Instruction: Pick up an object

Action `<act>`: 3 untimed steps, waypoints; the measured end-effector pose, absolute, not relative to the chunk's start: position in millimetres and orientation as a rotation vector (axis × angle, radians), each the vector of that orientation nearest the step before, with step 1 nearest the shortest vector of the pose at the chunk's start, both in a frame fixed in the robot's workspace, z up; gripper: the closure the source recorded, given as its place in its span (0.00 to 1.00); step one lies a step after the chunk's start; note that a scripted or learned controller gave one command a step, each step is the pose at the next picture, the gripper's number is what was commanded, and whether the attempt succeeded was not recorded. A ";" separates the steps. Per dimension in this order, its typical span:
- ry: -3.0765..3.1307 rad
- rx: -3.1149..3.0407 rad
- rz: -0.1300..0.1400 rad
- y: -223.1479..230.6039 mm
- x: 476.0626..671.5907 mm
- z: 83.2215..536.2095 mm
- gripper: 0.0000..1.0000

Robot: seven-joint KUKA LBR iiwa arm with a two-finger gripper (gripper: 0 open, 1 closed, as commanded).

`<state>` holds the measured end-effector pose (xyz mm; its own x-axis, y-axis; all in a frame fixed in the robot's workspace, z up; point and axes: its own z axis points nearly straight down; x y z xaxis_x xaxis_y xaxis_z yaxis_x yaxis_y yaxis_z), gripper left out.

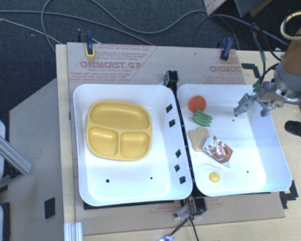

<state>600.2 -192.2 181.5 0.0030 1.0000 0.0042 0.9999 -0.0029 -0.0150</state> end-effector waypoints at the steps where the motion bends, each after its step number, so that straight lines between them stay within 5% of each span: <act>1: -2.221 -2.220 0.000 -191.8 603.7 189.6 0.00; 3: -2.221 -2.216 0.003 -185.8 616.4 96.9 0.00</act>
